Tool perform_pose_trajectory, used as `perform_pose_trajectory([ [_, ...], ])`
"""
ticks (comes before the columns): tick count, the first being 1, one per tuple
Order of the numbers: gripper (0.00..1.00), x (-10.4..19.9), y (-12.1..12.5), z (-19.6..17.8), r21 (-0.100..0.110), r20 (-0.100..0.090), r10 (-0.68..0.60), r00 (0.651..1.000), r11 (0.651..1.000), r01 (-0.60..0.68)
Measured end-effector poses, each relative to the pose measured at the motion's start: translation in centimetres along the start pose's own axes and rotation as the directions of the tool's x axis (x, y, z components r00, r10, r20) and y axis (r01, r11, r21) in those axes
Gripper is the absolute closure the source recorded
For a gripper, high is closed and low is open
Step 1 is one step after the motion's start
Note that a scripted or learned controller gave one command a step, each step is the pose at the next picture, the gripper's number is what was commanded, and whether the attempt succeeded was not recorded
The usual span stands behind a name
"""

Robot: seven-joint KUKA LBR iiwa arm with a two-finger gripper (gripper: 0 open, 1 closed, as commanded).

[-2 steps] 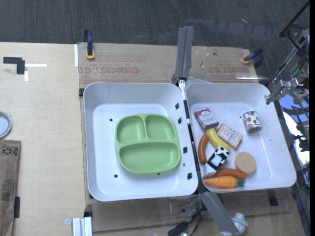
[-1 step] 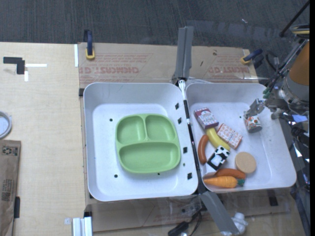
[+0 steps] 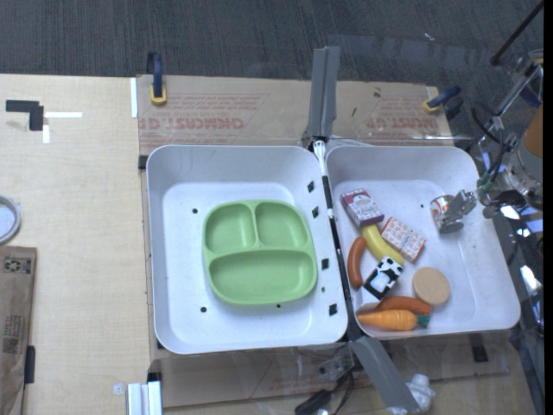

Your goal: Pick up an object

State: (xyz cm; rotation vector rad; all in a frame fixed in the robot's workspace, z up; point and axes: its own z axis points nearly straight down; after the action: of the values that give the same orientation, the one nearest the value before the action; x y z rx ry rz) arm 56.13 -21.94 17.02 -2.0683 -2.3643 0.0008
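**Hand low over the right bin's far right side**

The hand (image 3: 455, 212) hung inside the right bin (image 3: 406, 158), near its right wall; whether it was wide or narrow could not be told. The objects lay to its left: a small maroon carton (image 3: 361, 206), a patterned box (image 3: 403, 238), a banana (image 3: 376, 241), a sausage (image 3: 355, 261), a black-and-white piece (image 3: 383, 275), a tan disc (image 3: 431, 285) and a carrot (image 3: 393, 320). None touched the hand.

The left bin (image 3: 168, 258) held a green divided plate (image 3: 258, 252). Mirrored red lettering on the cardboard (image 3: 226, 111) behind the bins was too faint to read surely.

The arm (image 3: 523, 175) reached in from the right edge.
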Motion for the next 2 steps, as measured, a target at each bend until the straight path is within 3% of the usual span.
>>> perform_pose_trajectory([
  [2,0.0,0.1,4.9,7.8,-0.003,-0.01,0.049,0.999,0.999,-0.049],
])
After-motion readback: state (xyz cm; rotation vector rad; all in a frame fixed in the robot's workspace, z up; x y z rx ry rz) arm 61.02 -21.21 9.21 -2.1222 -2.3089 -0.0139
